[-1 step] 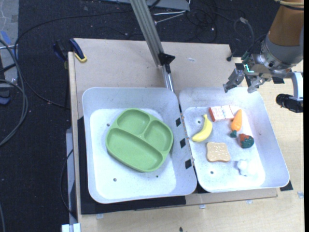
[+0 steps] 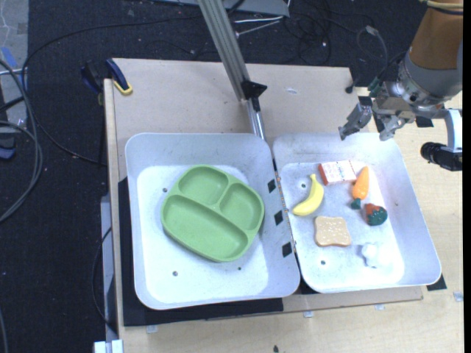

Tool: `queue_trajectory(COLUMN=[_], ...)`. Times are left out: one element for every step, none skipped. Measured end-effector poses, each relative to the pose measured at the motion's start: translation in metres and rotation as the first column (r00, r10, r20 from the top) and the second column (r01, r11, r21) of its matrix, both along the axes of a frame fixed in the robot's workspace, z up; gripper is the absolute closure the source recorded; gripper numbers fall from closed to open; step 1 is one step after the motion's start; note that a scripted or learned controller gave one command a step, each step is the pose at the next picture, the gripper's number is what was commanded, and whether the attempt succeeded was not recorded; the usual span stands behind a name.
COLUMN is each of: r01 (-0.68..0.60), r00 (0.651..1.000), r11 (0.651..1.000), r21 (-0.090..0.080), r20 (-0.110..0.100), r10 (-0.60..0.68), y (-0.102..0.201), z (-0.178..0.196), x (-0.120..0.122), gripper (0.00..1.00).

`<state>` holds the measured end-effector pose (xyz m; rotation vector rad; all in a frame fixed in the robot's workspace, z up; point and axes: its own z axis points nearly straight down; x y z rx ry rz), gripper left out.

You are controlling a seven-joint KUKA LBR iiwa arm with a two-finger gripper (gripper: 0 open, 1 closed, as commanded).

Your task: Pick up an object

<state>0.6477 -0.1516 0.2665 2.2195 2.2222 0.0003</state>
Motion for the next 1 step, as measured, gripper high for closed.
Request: queue_trajectory(r01=[-0.002], r00=[1.000], r11=[1.000], r21=[0.001], r20=[-0.005], r10=[0.002], y=[0.0065], z=[-0.0582], x=[0.0069], gripper=[0.00])
